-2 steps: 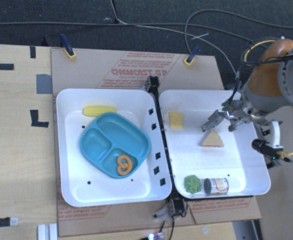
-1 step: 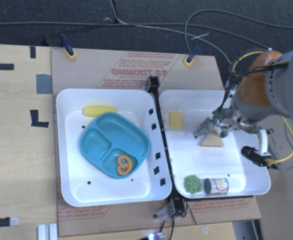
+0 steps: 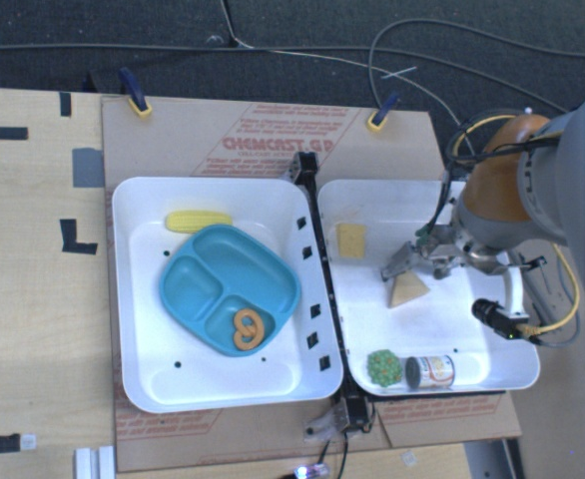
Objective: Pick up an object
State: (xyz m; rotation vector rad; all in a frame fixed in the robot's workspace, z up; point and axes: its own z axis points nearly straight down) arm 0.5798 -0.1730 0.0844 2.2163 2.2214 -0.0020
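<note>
Wedge: a tan triangular foam wedge [image 3: 408, 290] lies flat in the right white bin [image 3: 472, 367], its long axis slanting, narrow tip pointing up and right toward the hand.
Hand: the grey two-finger hand [image 3: 409, 261] hovers just above the wedge, fingers spread, gripping nothing.
Near the wedge: a yellow square sponge block [image 3: 350, 239] lies to its upper left.

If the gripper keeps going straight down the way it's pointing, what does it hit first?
Most likely the tan wedge, which lies right under the gripper in the right bin. How far above it the gripper sits is unclear from this slanted view, so it might already be touching.
</note>
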